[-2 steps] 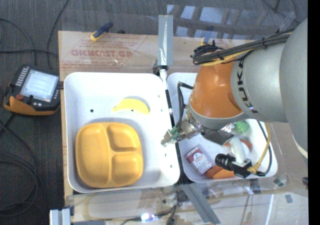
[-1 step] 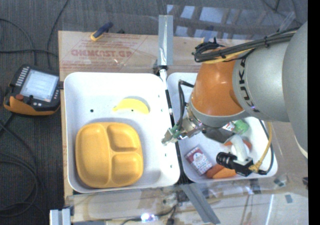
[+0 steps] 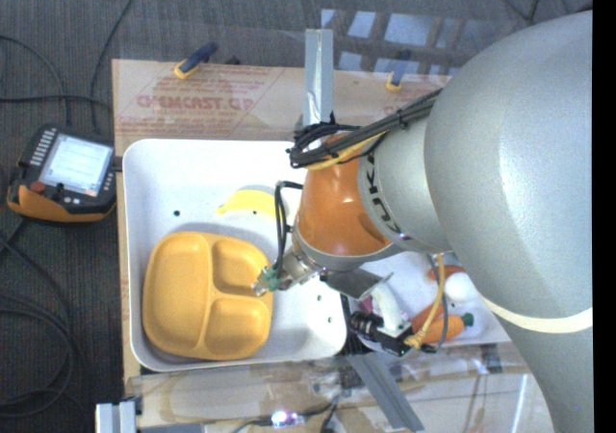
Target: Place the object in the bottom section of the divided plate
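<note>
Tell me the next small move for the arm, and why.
Probably ease the gripper down-left toward the bottom section of the divided plate. It sits at the plate's right rim, between the upper-right and lower compartments. Whether it carries anything is unclear; a yellow object lies in the bin above the plate.

— What is seen of the divided plate point(image 3: 205, 295)?

— A yellow plate with rounded corners is seen lying flat in the left bin point(image 3: 183, 171), toward its near left corner. Three sections are marked by raised ridges: one long section on the left, two smaller ones on the right.

— And the object?

— A yellow banana point(image 3: 247, 201) is seen on the bin floor, just beyond the plate's far edge, apart from it. Its right end is hidden.
</note>
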{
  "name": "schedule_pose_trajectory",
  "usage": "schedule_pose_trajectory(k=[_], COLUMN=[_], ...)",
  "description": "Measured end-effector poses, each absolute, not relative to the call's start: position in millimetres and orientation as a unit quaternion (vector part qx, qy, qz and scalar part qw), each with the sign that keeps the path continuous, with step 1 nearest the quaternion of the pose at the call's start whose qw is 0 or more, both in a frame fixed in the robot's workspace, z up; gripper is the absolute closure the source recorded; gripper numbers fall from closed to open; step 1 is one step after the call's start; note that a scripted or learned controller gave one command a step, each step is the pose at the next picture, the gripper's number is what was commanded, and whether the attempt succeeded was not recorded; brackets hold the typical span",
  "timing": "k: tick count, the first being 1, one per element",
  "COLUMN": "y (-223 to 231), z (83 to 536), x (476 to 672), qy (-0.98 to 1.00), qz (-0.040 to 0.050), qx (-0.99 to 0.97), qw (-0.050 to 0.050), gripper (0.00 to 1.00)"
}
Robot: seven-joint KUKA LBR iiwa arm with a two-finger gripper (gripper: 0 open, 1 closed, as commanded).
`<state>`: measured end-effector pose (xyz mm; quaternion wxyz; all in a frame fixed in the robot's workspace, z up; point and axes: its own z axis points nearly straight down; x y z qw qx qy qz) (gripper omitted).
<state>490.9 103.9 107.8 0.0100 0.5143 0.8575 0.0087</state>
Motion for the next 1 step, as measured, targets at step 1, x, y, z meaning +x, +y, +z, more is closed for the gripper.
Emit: schedule_pose_trajectory(k=[1], y=[138.7], z=[102.6], x=[490.2], qy=[0.858], qz=[-0.0002], qx=[0.513], qw=[0.01], gripper=[1.0])
